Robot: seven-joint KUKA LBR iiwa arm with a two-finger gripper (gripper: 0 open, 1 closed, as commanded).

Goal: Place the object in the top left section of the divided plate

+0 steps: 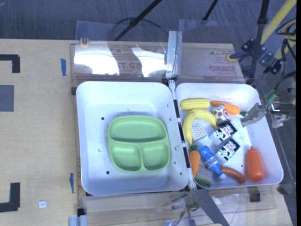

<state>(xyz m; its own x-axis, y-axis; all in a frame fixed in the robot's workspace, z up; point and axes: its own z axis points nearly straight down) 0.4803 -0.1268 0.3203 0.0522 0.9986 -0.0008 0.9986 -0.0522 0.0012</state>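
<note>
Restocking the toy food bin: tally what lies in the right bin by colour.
Yellow: 2, a small yellow plastic banana and a large curved one.
Orange or red: 4, at.
Blue: 1, a bottle.
Black-and-white: 2 cartons.
Total: 9, others unclear.

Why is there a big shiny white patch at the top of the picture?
In the camera view, that patch is glare: light bouncing off the clear plastic sheet behind the left white bin, washing out the red print beneath. The green divided plate is evenly lit with soft shadows, while the grey two-finger gripper at the right looks slightly blurred.
</note>
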